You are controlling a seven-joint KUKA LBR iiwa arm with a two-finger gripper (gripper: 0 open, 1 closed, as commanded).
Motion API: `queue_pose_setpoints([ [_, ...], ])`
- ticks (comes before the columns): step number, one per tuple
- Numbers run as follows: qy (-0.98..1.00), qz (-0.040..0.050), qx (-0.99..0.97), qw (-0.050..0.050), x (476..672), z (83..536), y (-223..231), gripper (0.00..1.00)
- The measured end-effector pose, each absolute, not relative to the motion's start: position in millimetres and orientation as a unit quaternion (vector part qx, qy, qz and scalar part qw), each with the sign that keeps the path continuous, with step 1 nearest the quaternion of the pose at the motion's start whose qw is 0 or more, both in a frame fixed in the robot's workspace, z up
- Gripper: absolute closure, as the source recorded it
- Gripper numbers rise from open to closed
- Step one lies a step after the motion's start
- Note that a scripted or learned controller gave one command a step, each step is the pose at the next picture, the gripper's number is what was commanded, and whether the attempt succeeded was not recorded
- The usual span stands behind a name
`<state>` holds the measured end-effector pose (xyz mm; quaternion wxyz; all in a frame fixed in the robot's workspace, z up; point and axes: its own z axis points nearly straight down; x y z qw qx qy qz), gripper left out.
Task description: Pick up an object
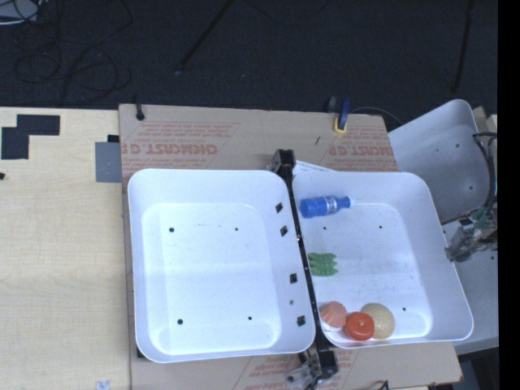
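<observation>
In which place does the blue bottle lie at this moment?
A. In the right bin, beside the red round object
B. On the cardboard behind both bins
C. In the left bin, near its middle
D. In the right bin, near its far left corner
D. The blue bottle lies on its side inside the right bin, close to the divider and the far edge, well apart from the red round object at the near edge.

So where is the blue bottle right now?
The blue bottle lies on its side in the right bin, near its far left corner, beside the divider between bins, with the green item nearer the camera.
</observation>
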<state>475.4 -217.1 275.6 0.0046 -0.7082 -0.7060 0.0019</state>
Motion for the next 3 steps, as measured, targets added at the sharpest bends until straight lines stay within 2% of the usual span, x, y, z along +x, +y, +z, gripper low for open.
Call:
queue_pose_setpoints([
  [3,-0.711,0.0029,-0.703,0.007,475.4,303.3,-218.4,1.0],
])
